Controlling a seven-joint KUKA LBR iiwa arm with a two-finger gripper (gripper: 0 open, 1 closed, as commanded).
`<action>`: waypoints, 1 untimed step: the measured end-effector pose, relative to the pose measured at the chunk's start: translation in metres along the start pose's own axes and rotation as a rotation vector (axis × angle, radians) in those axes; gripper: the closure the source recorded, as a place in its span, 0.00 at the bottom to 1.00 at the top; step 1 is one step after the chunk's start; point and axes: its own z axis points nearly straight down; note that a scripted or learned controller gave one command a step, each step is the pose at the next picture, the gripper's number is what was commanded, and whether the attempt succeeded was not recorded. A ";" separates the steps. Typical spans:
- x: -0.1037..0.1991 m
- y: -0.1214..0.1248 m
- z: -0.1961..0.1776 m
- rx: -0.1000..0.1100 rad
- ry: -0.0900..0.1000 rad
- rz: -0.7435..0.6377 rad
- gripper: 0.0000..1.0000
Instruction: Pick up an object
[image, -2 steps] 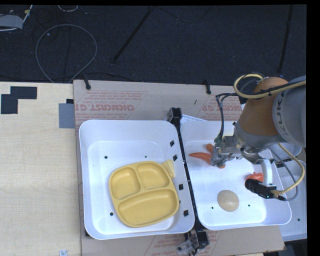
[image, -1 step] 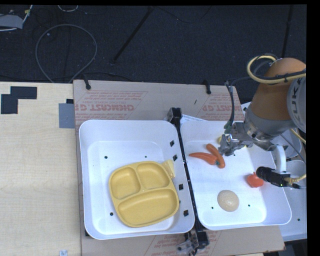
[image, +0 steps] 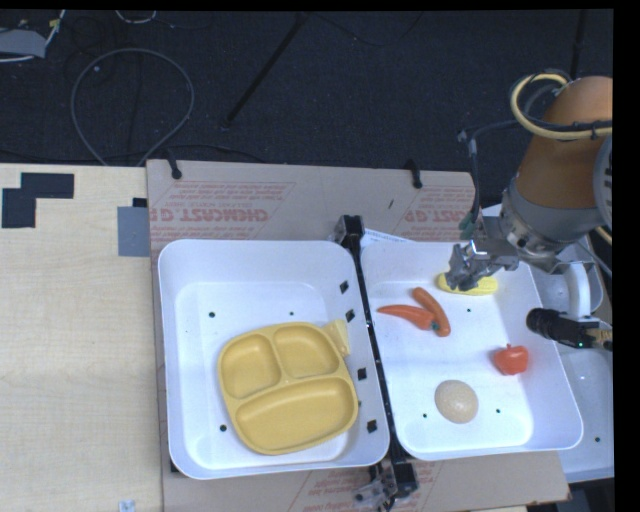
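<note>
Nearest us, the left bin holds a yellow tray with three compartments, tilted and lying toward the bin's near right; its far right corner touches the divider between the bins. We see bare white floor along that bin's left side and far edge, so there is open room there.

In the right bin, a pale round ball sits closest to us, near the middle of the floor and well clear of the near rim. A little farther and to the right lies a small red piece, close to the right wall. Farther still, left of centre, two orange carrots lie touching, crossed at their right ends, just beside the divider. The floor between these three groups is bare, and each stands apart from the others.

At the far side of the right bin, a yellow piece lies flat. The gripper is down over its left part, seemingly touching it. We cannot tell whether the claw is released or clenched. The arm rises from there to the far right, over the bin's right far corner.
</note>
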 end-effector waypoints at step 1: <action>0.049 -0.004 0.002 0.007 0.002 -0.002 1.00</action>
